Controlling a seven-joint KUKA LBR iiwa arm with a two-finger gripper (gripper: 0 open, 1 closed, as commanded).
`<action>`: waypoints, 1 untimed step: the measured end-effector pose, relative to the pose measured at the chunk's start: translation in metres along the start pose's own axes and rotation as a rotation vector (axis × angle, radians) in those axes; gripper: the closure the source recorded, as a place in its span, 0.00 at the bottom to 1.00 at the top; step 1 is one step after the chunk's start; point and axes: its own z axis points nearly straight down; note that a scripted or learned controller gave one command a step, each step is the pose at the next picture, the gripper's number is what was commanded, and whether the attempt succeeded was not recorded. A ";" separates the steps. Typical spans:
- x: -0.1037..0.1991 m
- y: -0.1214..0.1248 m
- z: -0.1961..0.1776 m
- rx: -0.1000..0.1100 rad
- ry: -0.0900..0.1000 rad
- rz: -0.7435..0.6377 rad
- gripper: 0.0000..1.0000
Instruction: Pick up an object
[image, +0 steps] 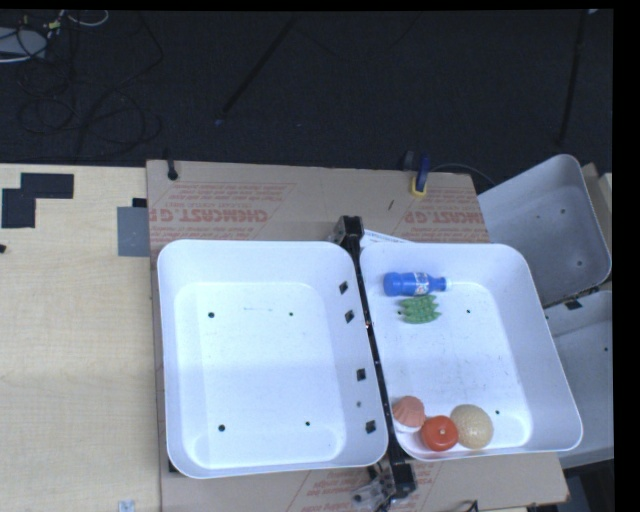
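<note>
The right bin (548, 345) holds all the loose objects. A small blue bottle (414, 283) with a white cap lies on its side near the bin's far left corner. Just in front of it lies a small green leafy item (420, 310). Three round things are bunched in the near left corner: a pale pink one (408, 411), a red one (439, 433) and a beige one (473, 426), close enough that they seem to touch. The left bin (170, 360) has nothing lying on its floor.
Both bins rest on a cardboard sheet (260, 205) on the wooden bench. Black clips (362, 374) run along the seam between the bins. A tilted grey metal plate (545, 215) stands at the right, and a yellow and blue clamp (421, 178) at the cardboard's back edge.
</note>
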 end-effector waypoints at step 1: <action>-0.003 -0.067 0.001 0.008 0.004 0.008 1.00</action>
